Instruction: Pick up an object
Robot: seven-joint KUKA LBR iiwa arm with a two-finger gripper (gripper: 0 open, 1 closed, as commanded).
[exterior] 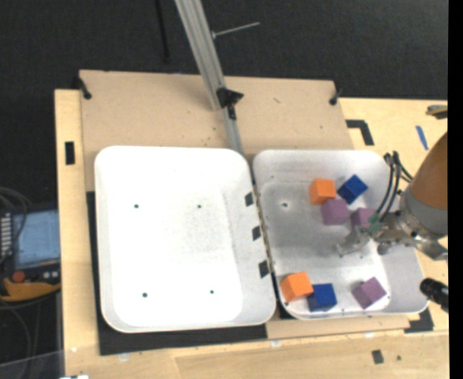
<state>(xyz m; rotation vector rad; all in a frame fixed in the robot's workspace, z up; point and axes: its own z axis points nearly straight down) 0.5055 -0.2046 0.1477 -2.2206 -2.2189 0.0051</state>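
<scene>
My hand [356,242] hangs low in the right bin [295,172], just below a purple block [335,212]; whether it's open or closed, I cannot tell. Bare floor lies to its left.

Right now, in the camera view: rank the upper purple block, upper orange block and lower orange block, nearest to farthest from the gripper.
Gripper sits in the right bin, mid-right.
1. Upper purple block: just up-left of it.
2. Upper orange block: further up-left, touching or nearly touching that purple block.
3. Lower orange block: near the bin's lower left corner.

Arm [429,184] reaches leftward, pincer [356,242] angled low.
</scene>
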